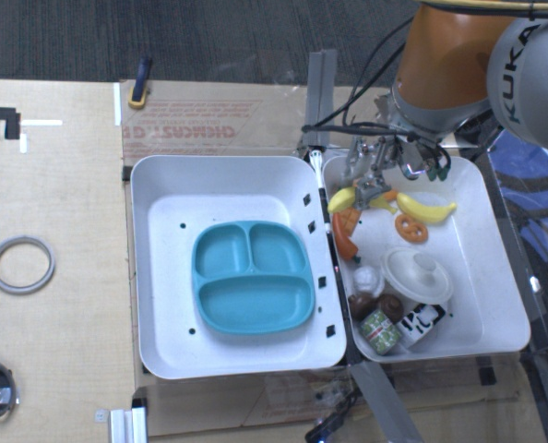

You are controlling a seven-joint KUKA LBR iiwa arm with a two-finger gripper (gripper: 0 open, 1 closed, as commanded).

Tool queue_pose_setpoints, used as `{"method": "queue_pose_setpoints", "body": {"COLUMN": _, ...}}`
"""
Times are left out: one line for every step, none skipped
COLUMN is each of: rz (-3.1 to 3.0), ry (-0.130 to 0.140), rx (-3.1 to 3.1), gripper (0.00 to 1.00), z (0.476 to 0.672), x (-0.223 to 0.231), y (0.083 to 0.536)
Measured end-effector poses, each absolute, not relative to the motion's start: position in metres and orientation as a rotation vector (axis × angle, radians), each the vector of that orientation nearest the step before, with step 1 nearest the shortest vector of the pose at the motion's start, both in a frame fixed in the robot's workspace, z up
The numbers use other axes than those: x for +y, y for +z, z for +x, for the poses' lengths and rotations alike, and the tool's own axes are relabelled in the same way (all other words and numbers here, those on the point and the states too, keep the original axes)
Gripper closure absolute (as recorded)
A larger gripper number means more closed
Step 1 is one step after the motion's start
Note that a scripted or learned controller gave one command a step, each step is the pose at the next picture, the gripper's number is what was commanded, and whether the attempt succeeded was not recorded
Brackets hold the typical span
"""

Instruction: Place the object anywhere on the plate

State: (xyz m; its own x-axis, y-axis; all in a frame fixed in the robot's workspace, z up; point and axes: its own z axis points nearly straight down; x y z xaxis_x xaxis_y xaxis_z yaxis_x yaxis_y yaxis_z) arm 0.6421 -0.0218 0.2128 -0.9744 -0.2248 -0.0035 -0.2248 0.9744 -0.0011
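At the near edge of the right bin (pixel 495 275), well below the pincer (pixel 377 185), a small green packet (pixel 378 331) and a black-and-white item (pixel 422 321) are seen, with a dark brown piece (pixel 364 305) just beside them. Just above these, still below the pincer, a white lidded bowl (pixel 419 274) is set, and a small white object (pixel 363 278) is placed to its left.

The pincer is seen low over the far part of the right bin, at the end of the grey arm with its orange band (pixel 454 40). Whether it is apart or together cannot be told, since the tip is lost among cables and clutter. Nothing can be confirmed as gripped.

Just to the right of the pincer and slightly below it, a yellow banana (pixel 428 208) is laid. An orange slice-shaped piece (pixel 411 230) is found just below the banana. To the pincer's left, a small yellow object (pixel 342 199) is seen, and an orange-red piece (pixel 346 231) lies directly under that, against the bin's left wall.

Well to the left of the pincer, in the left bin (pixel 154 275), the blue divided plate (pixel 253 277) is set flat, with three compartments visible.

Far to the left, on the wooden bench (pixel 53 340), a grey ring (pixel 19 264) is laid.
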Motion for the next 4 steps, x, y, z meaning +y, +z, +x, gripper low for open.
{"method": "queue_pose_setpoints", "body": {"rz": -0.694, "ry": 0.001, "rx": 3.061, "gripper": 1.00, "z": 0.584, "x": 0.011, "y": 0.244}}
{"method": "queue_pose_setpoints", "body": {"rz": -0.693, "ry": 0.001, "rx": 3.061, "gripper": 0.00, "z": 0.584, "x": 0.010, "y": 0.244}}
{"method": "queue_pose_setpoints", "body": {"rz": -0.688, "ry": 0.001, "rx": 3.058, "gripper": 1.00, "z": 0.585, "x": 0.010, "y": 0.254}}
{"method": "queue_pose_setpoints", "body": {"rz": -0.858, "ry": 0.001, "rx": 3.021, "gripper": 1.00, "z": 0.534, "x": 0.042, "y": 0.191}}
